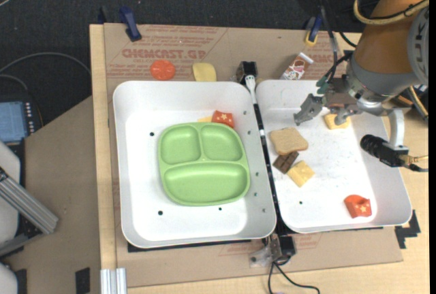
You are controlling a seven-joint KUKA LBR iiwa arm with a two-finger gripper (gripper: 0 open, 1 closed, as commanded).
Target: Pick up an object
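From my remote station I see the gripper (320, 105) hovering over the right bin (381, 214), near its far edge; I cannot tell how it is set. Just beside it lies a small yellow block (335, 121). Toward the bin's left side a bread slice (288, 141) lies flat, long axis running left to right. The left bin (133, 218) holds a green divided plate (203, 163). Both bins sit on a cardboard-covered bench (109, 150) above dark carpet (48, 7).

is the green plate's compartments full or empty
Empty: all three compartments of the green divided plate show bare green; the red piece lies outside its rim.
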